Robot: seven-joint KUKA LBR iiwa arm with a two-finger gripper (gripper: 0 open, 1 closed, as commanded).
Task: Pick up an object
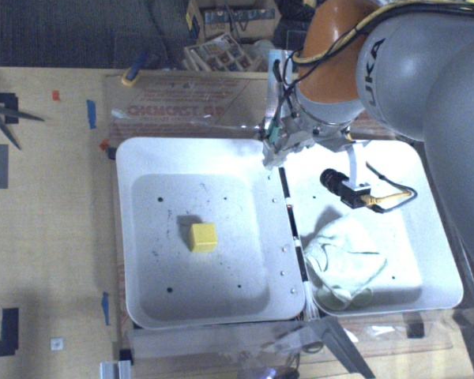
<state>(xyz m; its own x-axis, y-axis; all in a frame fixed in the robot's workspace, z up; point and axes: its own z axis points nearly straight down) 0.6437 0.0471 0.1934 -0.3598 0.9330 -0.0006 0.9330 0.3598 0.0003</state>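
Note:
A small yellow block [203, 237] lies on the floor of the left bin [142, 212], a little left of its middle. A crumpled white cloth [344, 263] fills the near left corner of the right bin [426, 243]. My gripper [275, 150] hangs at the far end of the divider between the two bins, close to the back rim. It is well away from both the block and the cloth. The grey arm with its orange band [336, 54] covers the back of the right bin.
A black cylindrical part with a cable [346, 188] hangs off the wrist over the right bin. A clear plastic sheet [189, 105] lies behind the bins. Boxes and clutter stand at the far edge of the bench.

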